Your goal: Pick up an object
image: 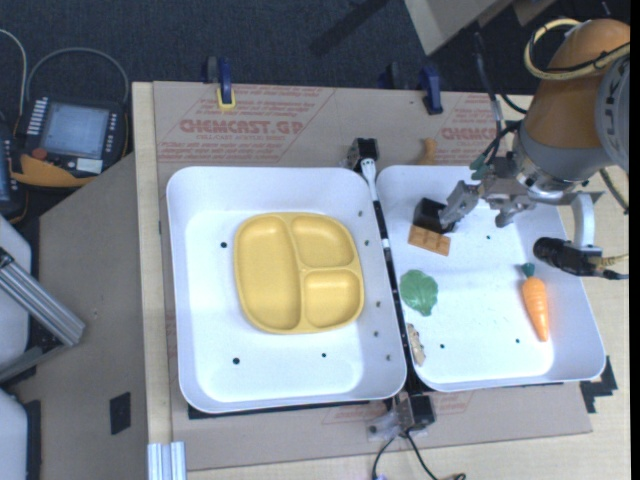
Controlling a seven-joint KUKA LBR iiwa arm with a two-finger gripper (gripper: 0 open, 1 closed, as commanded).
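While the arm (570,98) reached in from three o'clock, the camera view held the following.

Item: left bin (200,298), white, shallow. Contents: one yellow tray (297,271) with three compartments, lying at centre.

Item: right bin (480,358), white, touching the left bin along its nine o'clock edge. Contents:
- brown block (431,239) with a dark piece at its twelve o'clock side, at about ten o'clock in the bin;
- green lump (419,292), at eight o'clock, near the shared edge;
- carrot (537,306), at four o'clock, leaf end toward twelve;
- small speckled scrap (415,346), at seven o'clock against the wall.

Item: gripper (480,203), over the bin's twelve o'clock portion. Fingers (457,206) stood spread apart, nothing between them. The nearer finger lay just beside the brown block, at its two o'clock; contact could not be told.

Progress, as judged: no object had been grasped or lifted. All four objects lay on the bin floor. The brown block seemed the likeliest target, being closest. Remaining: settle the fingers around an object, close, and raise it clear.
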